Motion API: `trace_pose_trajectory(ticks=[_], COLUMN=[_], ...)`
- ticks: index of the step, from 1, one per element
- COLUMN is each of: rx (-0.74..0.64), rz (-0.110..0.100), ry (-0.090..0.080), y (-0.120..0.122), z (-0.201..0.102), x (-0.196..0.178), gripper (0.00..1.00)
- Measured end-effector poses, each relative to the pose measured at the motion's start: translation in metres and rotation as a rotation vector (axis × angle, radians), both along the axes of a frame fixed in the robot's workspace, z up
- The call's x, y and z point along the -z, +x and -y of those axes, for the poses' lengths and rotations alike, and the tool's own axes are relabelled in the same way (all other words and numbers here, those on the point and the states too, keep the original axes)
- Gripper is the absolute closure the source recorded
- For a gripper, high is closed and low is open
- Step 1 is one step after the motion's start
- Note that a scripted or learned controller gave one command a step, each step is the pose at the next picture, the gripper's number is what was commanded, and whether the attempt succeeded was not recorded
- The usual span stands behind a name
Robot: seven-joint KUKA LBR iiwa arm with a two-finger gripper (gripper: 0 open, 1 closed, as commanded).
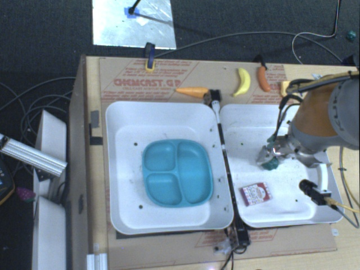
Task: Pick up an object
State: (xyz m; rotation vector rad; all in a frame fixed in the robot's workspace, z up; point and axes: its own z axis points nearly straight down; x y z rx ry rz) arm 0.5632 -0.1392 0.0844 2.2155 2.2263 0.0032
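A small teal object (271, 163) sits in the right bin (292, 215), right at the gripper (269, 156) — whether it is pinched or merely touched, I cannot tell. A good pick calls for a centred, firm closure before any lift. A red packet (256, 194) lies nearby. The arm (320, 117) bends down from the right.

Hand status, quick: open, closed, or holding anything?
Hand: down in the right bin, at a small teal object; open or closed cannot be told, nor whether it holds the object.
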Motion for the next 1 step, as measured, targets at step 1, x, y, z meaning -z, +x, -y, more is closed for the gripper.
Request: trace_pose_trajectory(ticks=[1], rx=[-0.001], rz=[0.005], ry=[0.0], y=[0.0234], z=[-0.0612], x=[-0.1021], gripper=[1.0])
